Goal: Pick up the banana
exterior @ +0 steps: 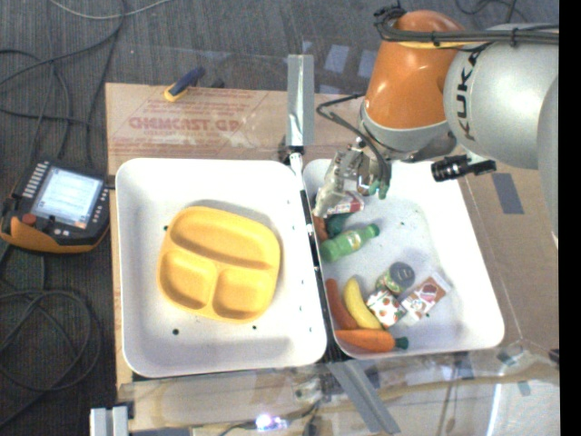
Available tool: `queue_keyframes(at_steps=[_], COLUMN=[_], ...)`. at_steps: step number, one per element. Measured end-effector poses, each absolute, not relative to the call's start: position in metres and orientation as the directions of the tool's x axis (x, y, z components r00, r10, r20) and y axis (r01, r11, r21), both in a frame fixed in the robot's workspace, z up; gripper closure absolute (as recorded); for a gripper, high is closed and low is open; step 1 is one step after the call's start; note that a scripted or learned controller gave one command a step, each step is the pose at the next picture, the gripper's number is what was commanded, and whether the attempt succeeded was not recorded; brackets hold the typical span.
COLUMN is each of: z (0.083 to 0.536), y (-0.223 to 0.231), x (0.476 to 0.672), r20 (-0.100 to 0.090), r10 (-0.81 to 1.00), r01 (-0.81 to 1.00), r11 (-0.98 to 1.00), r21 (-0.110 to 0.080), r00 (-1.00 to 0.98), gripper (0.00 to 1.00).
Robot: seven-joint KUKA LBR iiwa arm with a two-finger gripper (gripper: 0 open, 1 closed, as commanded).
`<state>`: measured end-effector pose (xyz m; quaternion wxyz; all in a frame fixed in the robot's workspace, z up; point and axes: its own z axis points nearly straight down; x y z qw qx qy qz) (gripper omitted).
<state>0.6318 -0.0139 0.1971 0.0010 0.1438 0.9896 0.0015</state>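
The banana (pixel 360 304) is small and yellow. It lies near the front left corner of the right bin (pixel 472 271), between a red sausage-shaped toy (pixel 339 302) and a small carton (pixel 386 309). My gripper (pixel 343 187) hangs from the orange-banded wrist over the back left corner of the right bin. That puts it well behind the banana, with a green bottle (pixel 348 241) lying between the two. A red and white item (pixel 343 209) sits just under the gripper, partly hidden by it.
A carrot (pixel 368 340) lies along the right bin's front wall. A dark can (pixel 400 275) and a red-white carton (pixel 427 296) sit right of the banana. The left bin (pixel 136 334) holds a yellow divided tray (pixel 221 262). An orange pendant (pixel 56 207) rests off the bench at left.
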Motion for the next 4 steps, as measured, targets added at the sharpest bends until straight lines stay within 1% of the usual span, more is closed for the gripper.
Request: queue_keyframes(at_steps=[1,2,3,4], z=[0.197,0.212,0.154,0.117], y=[-0.014,0.05,0.134,0.103], x=[0.632,0.522,0.571,0.504], r20=[-0.001,0.0,0.0,0.003], r10=[0.285,0.027,-0.104,-0.21], r01=[0.285,0.027,-0.104,-0.21], r11=[0.959,1.0,0.995,0.978], r21=[0.003,0.002,0.002,-0.001], r00=[-0.959,-1.0,-0.995,-0.978], gripper=[0.0,0.0,0.0,0.0])
